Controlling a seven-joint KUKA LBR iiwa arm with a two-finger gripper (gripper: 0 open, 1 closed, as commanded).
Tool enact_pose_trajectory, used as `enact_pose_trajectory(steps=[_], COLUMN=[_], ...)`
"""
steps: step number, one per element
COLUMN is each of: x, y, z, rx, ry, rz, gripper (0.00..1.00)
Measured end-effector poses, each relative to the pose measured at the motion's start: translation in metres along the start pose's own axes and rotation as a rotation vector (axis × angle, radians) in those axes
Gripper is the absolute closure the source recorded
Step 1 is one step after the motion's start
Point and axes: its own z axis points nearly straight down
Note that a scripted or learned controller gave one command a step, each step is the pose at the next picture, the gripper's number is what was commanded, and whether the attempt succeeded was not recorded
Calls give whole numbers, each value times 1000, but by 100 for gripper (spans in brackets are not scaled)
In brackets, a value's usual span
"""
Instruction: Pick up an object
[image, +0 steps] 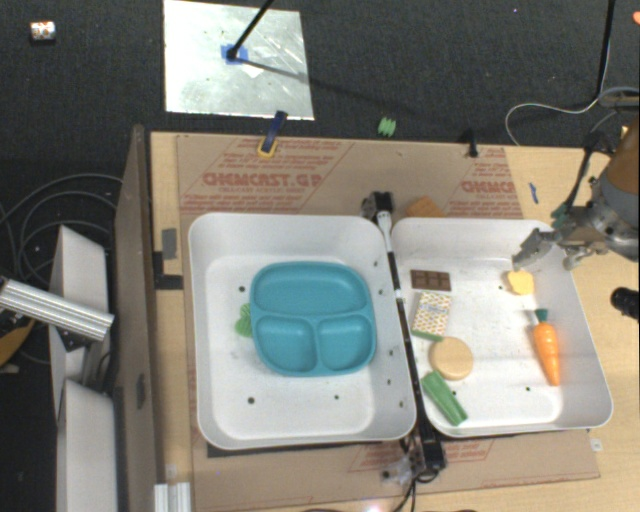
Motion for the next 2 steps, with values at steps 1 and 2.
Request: enact_pose_trajectory(steps=[1, 2], x=[0, 2], y=[-33, -5], z=[21, 27], rx=[8, 1], ry=[2, 1], rz=[2, -3], gripper=[0, 0])
